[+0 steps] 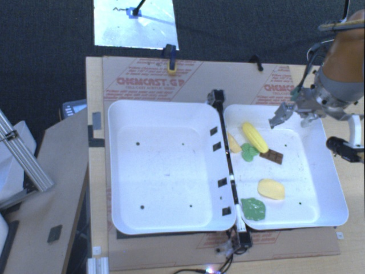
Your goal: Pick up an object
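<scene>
The claw (280, 117) hangs over the far part of the right-hand shallow white plastic bin (328, 170), at the end of the grey arm with the orange band (342, 67) that enters from the right. Its tip points down and toward the left. How far it is open cannot be told from this view, and nothing can be seen gripped in it.

The nearest candidate is the elongated yellow corn-shaped toy (255, 137). It lies on the bin floor, to the left of the claw and nearer the camera, close by but apart from it. Its long axis runs diagonally, from far-left to near-right.

Adjacent items: a small green leafy toy (248, 152) touches the corn-shaped toy's near side; a flat brown bar (272, 156) lies just beside its near end; a thin yellow piece (233, 144) lies against the bin's left wall. A rounded yellow lump (271, 189) and a green lump (253, 209) lie well apart, toward the near edge.

Judgement: the coming move calls for a short travel leftward and down, with the claw closing across the diagonal axis.
</scene>
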You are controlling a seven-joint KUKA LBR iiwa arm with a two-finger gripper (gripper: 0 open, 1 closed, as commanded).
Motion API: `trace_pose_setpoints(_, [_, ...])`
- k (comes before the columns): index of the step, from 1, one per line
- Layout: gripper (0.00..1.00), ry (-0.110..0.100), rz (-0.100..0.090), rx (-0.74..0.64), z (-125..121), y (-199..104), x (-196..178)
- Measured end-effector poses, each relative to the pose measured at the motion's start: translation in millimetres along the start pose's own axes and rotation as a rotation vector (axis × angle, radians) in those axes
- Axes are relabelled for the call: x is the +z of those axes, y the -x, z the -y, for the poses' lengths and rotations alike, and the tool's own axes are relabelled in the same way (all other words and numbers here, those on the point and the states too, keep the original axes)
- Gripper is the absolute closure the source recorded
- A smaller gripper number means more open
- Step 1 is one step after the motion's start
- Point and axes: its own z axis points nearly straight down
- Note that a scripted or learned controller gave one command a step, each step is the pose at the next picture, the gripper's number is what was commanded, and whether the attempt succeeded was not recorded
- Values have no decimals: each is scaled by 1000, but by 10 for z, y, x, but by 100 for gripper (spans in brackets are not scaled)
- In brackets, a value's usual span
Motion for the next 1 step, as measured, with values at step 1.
trace_pose_setpoints(1, [0,5,1,0,73,26,1436])
